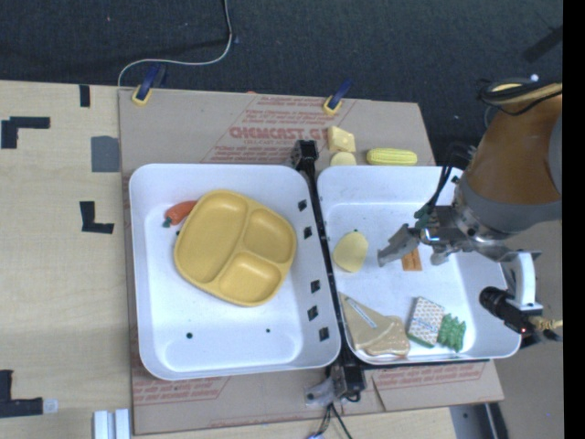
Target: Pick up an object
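Cardboard under two white bins covers the bench. Over the right bin hangs the gripper, fingers spread wide and holding nothing, an orange piece just beneath it. A yellow lemon lies just to its left. The left bin holds a yellow tray and a carrot.

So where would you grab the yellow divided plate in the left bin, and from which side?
Probably the plate by its raised rim, coming straight down on the edge nearest the divider, around. It lies flat, too broad to span, so only the thin rim fits between fingers. The far-left rim sits by an orange piece, which crowds that side. The gripper hangs over the right bin.
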